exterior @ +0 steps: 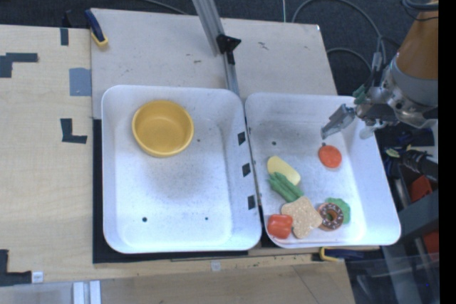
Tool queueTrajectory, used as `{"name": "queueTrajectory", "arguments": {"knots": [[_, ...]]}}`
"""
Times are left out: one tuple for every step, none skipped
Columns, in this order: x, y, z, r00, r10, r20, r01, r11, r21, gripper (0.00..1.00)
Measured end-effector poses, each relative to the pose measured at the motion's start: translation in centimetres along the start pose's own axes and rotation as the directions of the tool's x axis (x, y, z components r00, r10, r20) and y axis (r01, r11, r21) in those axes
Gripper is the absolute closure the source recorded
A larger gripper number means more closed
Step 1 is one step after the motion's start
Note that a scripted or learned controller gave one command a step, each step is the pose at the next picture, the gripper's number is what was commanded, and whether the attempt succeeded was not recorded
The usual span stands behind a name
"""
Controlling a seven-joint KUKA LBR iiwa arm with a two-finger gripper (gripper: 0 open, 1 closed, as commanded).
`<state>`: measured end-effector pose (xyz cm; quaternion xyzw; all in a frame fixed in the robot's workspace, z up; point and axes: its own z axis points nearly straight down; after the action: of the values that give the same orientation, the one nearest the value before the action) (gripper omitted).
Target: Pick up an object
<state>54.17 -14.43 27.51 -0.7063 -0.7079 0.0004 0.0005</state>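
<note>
Camera view: fingers (335,126) (spread) empty

Evenly lit from overhead, moderately bright, no hard glare. Soft, short shadows under the yellow bowl (162,127) and beneath the small items in the right bin (370,174). Grey mottled smudging across both bin floors, strongest in the left bin (114,174). Low resolution, slightly grainy, edges soft throughout. Dark floor beyond the surface (43,174) nearly featureless. Hand (338,123) a little blurred, its outline smeared.
</note>
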Motion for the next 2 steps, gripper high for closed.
{"name": "queueTrajectory", "arguments": {"knots": [[0.0,0.0,0.0,1.0,0.0,0.0,0.0,1.0,0.0,0.0],[-0.1,-0.5,6.3,1.0,0.002,-0.001,-0.002,1.0,0.006,0.0]]}}
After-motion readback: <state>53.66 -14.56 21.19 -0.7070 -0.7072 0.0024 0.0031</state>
